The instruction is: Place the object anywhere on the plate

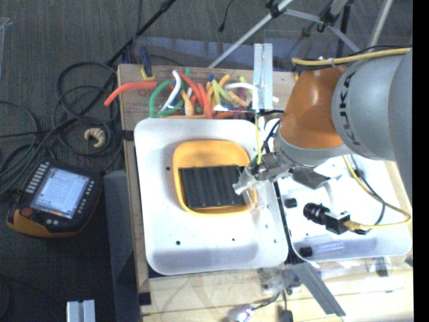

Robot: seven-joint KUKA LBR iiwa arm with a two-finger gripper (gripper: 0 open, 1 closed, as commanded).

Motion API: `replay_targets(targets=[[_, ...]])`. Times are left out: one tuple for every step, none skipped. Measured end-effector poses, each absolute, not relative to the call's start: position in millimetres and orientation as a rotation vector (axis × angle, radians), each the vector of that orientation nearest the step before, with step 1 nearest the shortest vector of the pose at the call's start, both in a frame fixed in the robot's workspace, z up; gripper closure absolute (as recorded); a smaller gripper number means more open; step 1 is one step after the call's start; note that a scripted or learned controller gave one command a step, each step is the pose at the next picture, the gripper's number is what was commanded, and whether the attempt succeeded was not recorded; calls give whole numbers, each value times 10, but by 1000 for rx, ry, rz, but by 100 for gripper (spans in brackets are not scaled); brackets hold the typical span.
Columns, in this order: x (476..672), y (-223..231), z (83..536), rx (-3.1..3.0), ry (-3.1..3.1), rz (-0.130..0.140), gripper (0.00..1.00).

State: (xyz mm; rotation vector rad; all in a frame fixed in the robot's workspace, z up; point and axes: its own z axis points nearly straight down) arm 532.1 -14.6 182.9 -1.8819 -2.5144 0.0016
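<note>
Dark ridged object (pixel 209 187) lies on the yellow plate (pixel 201 154) in the left white bin (pixel 201 247). Gripper (pixel 247 184) hovers at the plate's right rim; its grasp cannot be told. Grey carpet (pixel 53 32) surrounds the bench.

Hand (pixel 247 183) blurred, fingers indistinct

Two bins (pixel 201 247), one plate (pixel 201 154)
</note>
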Motion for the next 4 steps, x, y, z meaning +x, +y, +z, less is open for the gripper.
replay_targets(targets=[[5321,-147,1830,-1882,-2514,1,0],[5415,617,2029,-1880,-2516,1,0],[5715,-42,1890,-1733,-2621,4,0],[5726,699,1827,-1777,-2589,2,0]])
